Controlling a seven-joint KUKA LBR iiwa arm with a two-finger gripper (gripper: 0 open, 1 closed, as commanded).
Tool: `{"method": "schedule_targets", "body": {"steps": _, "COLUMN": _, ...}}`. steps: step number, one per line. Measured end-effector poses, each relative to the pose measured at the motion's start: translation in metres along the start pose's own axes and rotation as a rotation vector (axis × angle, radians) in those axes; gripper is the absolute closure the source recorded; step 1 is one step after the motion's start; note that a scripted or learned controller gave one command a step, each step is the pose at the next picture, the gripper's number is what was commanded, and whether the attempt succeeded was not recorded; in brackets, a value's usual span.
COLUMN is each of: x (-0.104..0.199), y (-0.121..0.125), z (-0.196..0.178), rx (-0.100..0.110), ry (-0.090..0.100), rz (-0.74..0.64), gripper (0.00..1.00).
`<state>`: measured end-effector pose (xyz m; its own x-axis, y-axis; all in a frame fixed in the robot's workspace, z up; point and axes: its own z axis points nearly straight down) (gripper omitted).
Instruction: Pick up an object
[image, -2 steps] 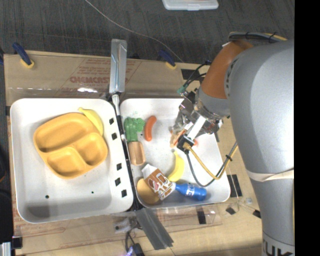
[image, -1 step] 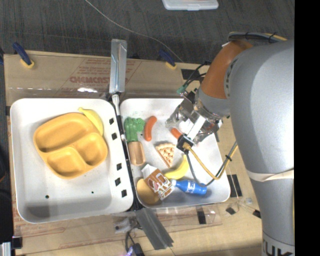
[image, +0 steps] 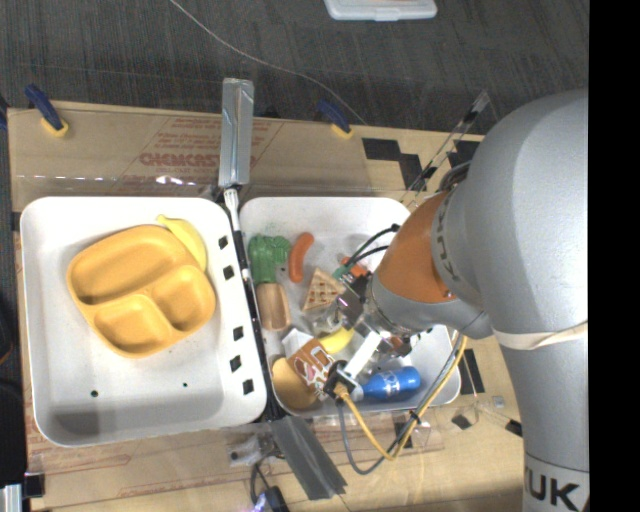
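My gripper (image: 335, 318) is low in the right bin (image: 330, 212), among a cluster of items. Right by it lie a tan triangular waffle-like piece (image: 322, 290), a small yellow item (image: 336, 342) and a brown printed packet (image: 312, 362). A blue bottle (image: 392, 383) lies on its side near the bin's front right, partly under the wrist. At the front left of the bin sits a brown-yellow bowl (image: 284, 390). Further left are a green toy vegetable (image: 267, 256), an orange carrot-like stick (image: 298, 256) and a tan bread-like roll (image: 273, 305).
The left bin (image: 60, 400) holds a yellow divided plate (image: 142, 290) with a yellow banana (image: 188, 240) at its back right edge. The big grey arm covers the right bin's right side. A divider with black clips (image: 240, 320) runs between the bins.
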<state>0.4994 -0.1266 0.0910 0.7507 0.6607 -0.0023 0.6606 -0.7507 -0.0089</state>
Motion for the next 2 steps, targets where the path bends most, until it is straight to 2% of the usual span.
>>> {"method": "schedule_targets", "body": {"steps": 1, "x": 0.0533, "y": 0.0409, "z": 0.0002, "rx": -0.004, "ry": 0.001, "rz": 0.399, "gripper": 0.00}}
{"method": "schedule_targets", "body": {"steps": 2, "x": 0.0540, "y": 0.0390, "z": -0.0084, "rx": 0.002, "ry": -0.002, "rz": 0.390, "gripper": 1.00}}
